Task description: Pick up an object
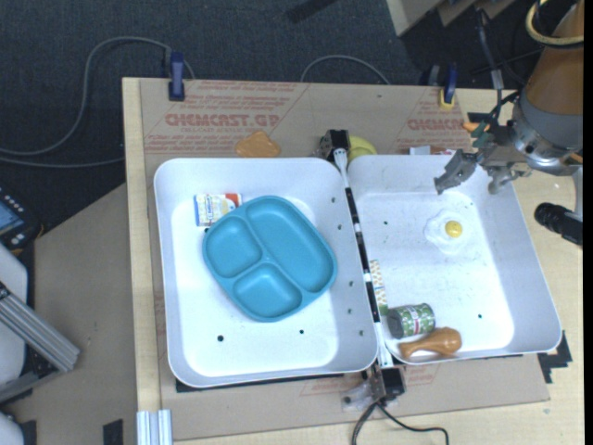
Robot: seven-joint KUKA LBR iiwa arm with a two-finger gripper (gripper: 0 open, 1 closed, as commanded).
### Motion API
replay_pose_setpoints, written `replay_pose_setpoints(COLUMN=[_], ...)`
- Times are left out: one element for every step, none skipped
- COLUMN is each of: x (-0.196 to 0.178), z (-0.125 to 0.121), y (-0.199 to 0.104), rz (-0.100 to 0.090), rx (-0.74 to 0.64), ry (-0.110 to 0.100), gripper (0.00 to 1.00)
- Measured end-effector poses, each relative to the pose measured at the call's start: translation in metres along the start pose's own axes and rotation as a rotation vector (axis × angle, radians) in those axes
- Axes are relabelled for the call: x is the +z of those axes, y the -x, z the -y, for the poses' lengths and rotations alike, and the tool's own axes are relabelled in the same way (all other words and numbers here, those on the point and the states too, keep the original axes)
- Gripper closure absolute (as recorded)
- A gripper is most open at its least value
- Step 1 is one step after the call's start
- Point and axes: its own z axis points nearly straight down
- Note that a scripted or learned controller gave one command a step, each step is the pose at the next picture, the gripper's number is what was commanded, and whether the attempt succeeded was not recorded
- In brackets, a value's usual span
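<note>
Here the table (139,248) carries two shallow white bins side by side. In the left bin (176,276) a blue divided plate (269,258) lies near the middle, and a small white carton with red and blue print (213,207) lies at its 10 o'clock, just touching the plate's edge. In the right bin (519,286) a fried-egg toy (449,230), white with a yellow yolk, rests a little above the middle. A small green can (410,321) lies on its side toward the bin's 7 o'clock corner, and a brown drumstick-shaped piece (432,344) lies just beside it at its 5 o'clock. The arm enters at 2 o'clock, and the hand (480,174) hovers over the right bin's upper edge, at the egg's 1 o'clock, well apart from it. Its two fingers stand apart with nothing between them
</note>
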Motion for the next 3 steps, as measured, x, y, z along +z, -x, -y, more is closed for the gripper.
replay_pose_setpoints(x=[0.041, 0.101, 0.105], z=[0.025, 0.009, 0.012], y=[0.059, 0.023, 0.031], rz=[-0.001, -0.002, -0.001], rx=[0.005, -0.002, 0.001], ry=[-0.005, -0.003, -0.003], gripper=[0.00, 0.00, 0.00])
